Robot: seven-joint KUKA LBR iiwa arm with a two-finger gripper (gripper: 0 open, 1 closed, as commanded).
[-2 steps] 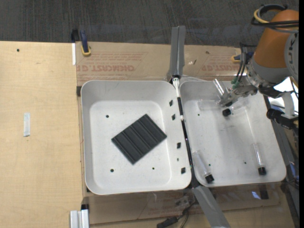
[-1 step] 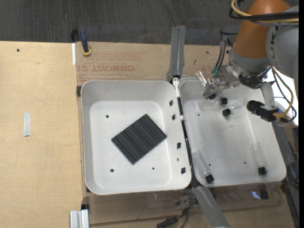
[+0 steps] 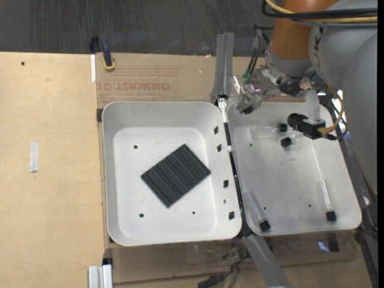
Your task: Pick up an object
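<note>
The gripper [image 3: 247, 104] hung over the far-left corner of the right bin [image 3: 336, 161], close to the divider between the two bins, and whether it was released or clenched could not be told, since its tip was small, blurred and tangled with cabling under the orange-banded wrist. Nothing was visibly held. Nearest to it lay several clear tubes with black caps: one [image 3: 267, 129] just beside it toward the bin's middle, lying roughly across the bin, another [image 3: 254, 210] along the near-left wall with its long axis running toward the camera, and a third [image 3: 325, 200] near the right wall. A black fitting [image 3: 302, 125] sat further right, partly behind the arm's cables. Well apart, across the divider in the left bin [image 3: 120, 173], lay a dark ribbed slab [image 3: 176, 174], its long axis diagonal. The closest tube seemed the likeliest target, needing only a short move right and toward the camera. The tubes' transparent bodies were hard to trace against the white floor.
</note>
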